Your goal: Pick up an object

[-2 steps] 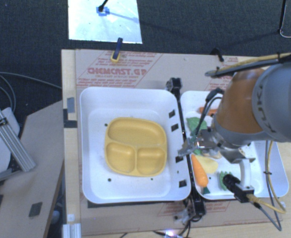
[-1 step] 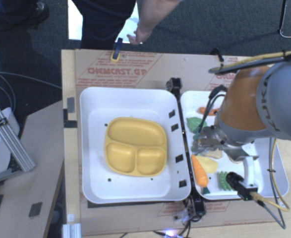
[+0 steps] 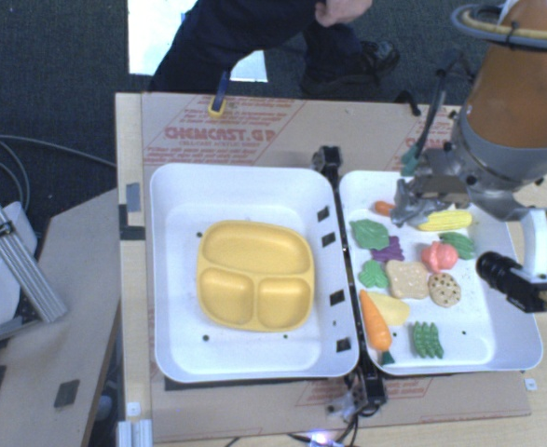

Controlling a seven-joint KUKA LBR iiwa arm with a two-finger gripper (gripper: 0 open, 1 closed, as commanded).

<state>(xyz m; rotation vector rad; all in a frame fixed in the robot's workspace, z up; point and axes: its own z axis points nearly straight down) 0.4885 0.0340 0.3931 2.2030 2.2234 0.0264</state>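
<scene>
Several toy foods lie in the right bin (image 3: 497,343): a yellow corn cob (image 3: 445,220), a green leaf (image 3: 370,233), purple grapes (image 3: 389,249), a slice of toast (image 3: 407,278), a pink fruit (image 3: 440,255), a cookie (image 3: 445,290), a carrot (image 3: 376,320) and green beans (image 3: 427,339). My gripper (image 3: 411,203) hangs over the bin's back part, just left of the corn cob and right of a small orange piece (image 3: 383,208). Nothing shows as held in it.
The left bin (image 3: 175,250) holds a yellow divided tray (image 3: 254,276). A black cylinder on a white bracket (image 3: 511,280) sits over the right bin's right side. A person stands behind the bench (image 3: 254,133). A metal frame (image 3: 12,250) stands to the left.
</scene>
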